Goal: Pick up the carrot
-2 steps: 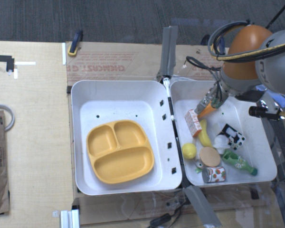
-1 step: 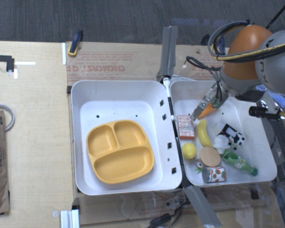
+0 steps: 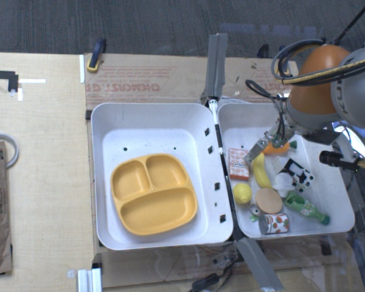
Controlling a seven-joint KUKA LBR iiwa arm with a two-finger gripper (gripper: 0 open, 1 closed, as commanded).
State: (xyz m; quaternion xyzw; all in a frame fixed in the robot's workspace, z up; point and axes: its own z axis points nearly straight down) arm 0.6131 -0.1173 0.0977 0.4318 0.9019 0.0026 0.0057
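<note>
The carrot (image 3: 280, 145) is a small orange piece in the back middle of the right bin (image 3: 337, 187), partly covered by the arm's wrist. My gripper (image 3: 260, 151) reaches down into that bin just left of the carrot, touching or nearly touching it, with its tip above the top end of a yellow banana (image 3: 261, 171). The arm's orange band (image 3: 319, 78) hangs over the bin's back right corner and hides what is beneath it.
The right bin also holds a red-and-white box (image 3: 238, 163), a lemon (image 3: 242, 193), a tan disc (image 3: 269, 201), a small can (image 3: 274, 223), a green bottle (image 3: 307, 207) and a black-and-white toy (image 3: 296, 176). A yellow divided plate (image 3: 154, 192) lies in the left bin (image 3: 103, 163).
</note>
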